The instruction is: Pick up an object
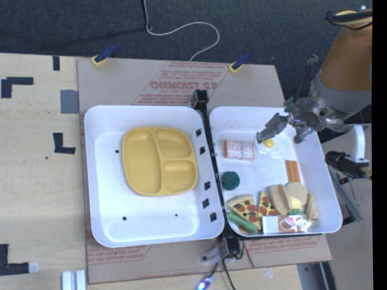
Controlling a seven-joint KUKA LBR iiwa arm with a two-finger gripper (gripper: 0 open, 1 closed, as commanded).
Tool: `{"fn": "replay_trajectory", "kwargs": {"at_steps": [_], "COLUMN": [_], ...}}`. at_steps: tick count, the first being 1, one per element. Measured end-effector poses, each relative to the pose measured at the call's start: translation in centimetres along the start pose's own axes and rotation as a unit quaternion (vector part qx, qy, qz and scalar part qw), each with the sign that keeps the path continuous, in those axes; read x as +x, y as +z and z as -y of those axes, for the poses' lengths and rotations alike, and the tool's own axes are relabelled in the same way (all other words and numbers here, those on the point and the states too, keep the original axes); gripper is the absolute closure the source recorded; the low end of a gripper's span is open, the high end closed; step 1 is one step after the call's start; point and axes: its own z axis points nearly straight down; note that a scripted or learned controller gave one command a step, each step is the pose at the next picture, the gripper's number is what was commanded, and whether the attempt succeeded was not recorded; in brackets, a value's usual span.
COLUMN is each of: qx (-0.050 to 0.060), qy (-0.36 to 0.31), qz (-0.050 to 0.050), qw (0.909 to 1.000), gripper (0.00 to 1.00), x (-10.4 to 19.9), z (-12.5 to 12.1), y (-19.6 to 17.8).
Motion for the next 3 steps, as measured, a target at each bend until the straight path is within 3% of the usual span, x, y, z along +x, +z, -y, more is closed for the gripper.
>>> {"fn": "replay_trajectory", "kwargs": {"at_steps": [1, 2, 3], "qx": [0.006, -0.003, 0.000], "qy": [0.002, 0.003, 0.001], "qz": [0.000, 0.003, 0.001], "qw": [1.0000, 1.0000, 1.0000], "gripper": [0.00, 0.00, 0.00], "x": [-4.9, -11.7, -11.2], "z": [-2.6, -3.3, -1.1], "y": [16.2, 10.7, 19.8]}}
